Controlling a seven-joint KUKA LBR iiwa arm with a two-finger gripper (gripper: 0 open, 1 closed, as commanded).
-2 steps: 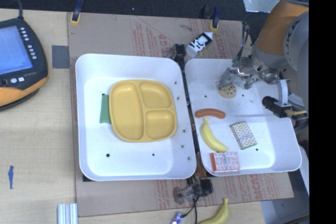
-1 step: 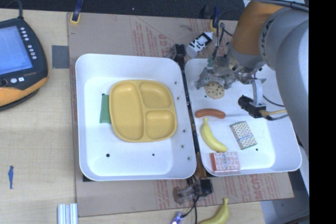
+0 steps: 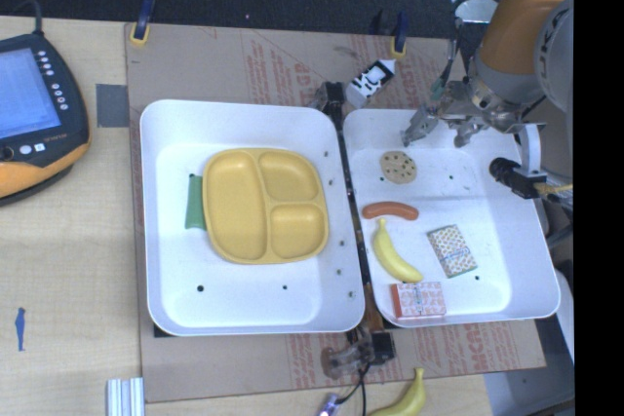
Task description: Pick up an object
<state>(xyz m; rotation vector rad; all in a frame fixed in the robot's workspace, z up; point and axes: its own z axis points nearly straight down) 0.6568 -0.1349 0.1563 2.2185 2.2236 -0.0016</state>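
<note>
The right bin (image 3: 517, 209) holds a round brown cookie (image 3: 398, 168), a reddish sausage (image 3: 390, 210), a yellow banana (image 3: 394, 254), a patterned packet (image 3: 452, 250) and a pink-and-white box (image 3: 418, 300). My gripper (image 3: 438, 133) hangs over the far end of this bin, just behind and to the right of the cookie. Its two fingers are spread open with nothing between them. The grey and orange arm reaches in from the right.
The left bin (image 3: 166, 287) holds a yellow divided tray (image 3: 265, 205) with a green piece (image 3: 194, 202) sticking out at its left. A second banana (image 3: 405, 397) lies outside the bins at the front. A control pendant (image 3: 34, 112) sits far left, and a black-and-white object (image 3: 370, 81) lies behind the bins.
</note>
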